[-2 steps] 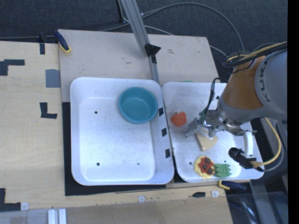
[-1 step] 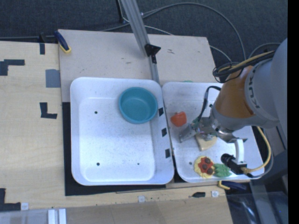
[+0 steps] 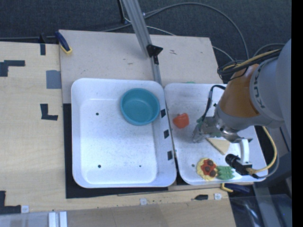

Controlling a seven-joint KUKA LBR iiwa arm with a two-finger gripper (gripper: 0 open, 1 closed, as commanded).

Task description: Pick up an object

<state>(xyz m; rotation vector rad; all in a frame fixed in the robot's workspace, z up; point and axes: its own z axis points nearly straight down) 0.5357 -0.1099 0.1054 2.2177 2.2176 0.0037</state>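
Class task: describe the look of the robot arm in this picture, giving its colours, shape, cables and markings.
The arm is thick and rounded, mostly grey, with a wide orange band above the wrist. Dark lettering runs along the grey shell beside the band. Black and yellow cables loop around it, and a yellow cable trails below. The gripper is small, dark grey metal.

So there's a teal bowl [image 3: 139, 106] sitting upright at about 1 o'clock in the left bin. Over in the right bin, a small orange-red toy [image 3: 181, 121] is lying at roughly 9 o'clock, close to the wall. A pale yellow wedge [image 3: 218, 145] is resting near the middle, partly under the arm. Down at 6 o'clock, a yellow piece with red dots [image 3: 207, 168] is touching something green and leafy [image 3: 226, 172] just beside it.
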